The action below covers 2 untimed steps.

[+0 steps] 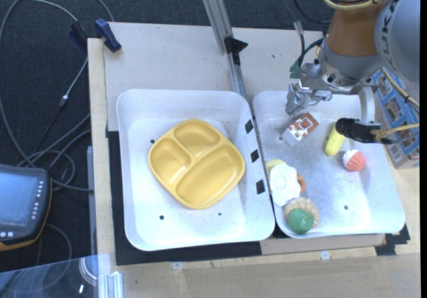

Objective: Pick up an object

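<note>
Gripper (298, 105) above boxy carton (300, 128)

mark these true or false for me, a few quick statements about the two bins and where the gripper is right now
1. A yellow divided plate lies in the left bin. True.
2. The gripper hangs over the left bin. False: it is over the right bin's far edge, above the small brown and white box.
3. The yellow banana-like toy lies on the plate. False: it lies in the right bin.
4. A green ball-like toy sits near the right bin's near edge. True.
</note>
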### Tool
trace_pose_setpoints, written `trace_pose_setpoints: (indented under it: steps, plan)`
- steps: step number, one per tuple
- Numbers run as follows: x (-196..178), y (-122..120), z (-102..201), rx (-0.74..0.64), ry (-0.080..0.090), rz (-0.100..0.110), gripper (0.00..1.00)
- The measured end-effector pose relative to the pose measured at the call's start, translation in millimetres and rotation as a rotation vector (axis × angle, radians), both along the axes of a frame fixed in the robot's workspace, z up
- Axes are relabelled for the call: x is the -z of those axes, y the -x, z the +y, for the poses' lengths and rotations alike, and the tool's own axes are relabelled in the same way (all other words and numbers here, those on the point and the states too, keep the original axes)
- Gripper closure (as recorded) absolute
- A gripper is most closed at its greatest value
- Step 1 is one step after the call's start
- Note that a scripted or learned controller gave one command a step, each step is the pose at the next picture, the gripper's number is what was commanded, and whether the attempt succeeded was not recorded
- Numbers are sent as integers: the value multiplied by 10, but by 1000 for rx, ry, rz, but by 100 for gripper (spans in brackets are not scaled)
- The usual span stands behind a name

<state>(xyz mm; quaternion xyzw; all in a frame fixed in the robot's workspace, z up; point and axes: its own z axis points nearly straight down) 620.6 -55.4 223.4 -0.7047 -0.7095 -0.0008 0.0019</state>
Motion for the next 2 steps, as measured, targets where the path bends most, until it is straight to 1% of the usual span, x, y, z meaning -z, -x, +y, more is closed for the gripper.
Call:
trace_pose_setpoints:
  steps: [1, 2]
  plan:
    - [-61, 211, 601, -1, 0, 2, 100]
    - [23, 386, 1123, 0, 1, 3, 100]
